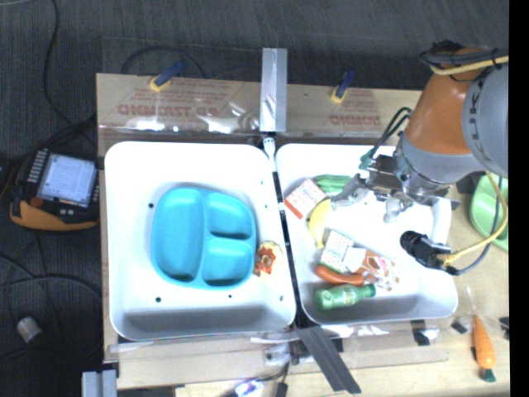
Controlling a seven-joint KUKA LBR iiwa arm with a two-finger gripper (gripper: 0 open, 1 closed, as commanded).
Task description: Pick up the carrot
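Note:
The carrot point(339, 276) is a slim orange-red stick lying flat near the front of the right bin point(430, 300). It is wedged between a small printed box point(335, 250) and a green bottle point(344, 296). My gripper point(385, 197) hangs over the back middle of the right bin, up and to the right of the carrot and apart from it. Nothing shows in its grasp. The grey arm with its orange band point(442, 122) reaches in from the right.
The right bin also holds a red and white box point(302, 195), a yellow banana point(318, 215), a green vegetable point(332, 182) and a printed packet point(378, 269). The left bin point(132, 304) holds a blue divided plate point(201, 235) and a small orange toy point(265, 259). Another orange carrot-like piece point(483, 351) lies on the bench outside.

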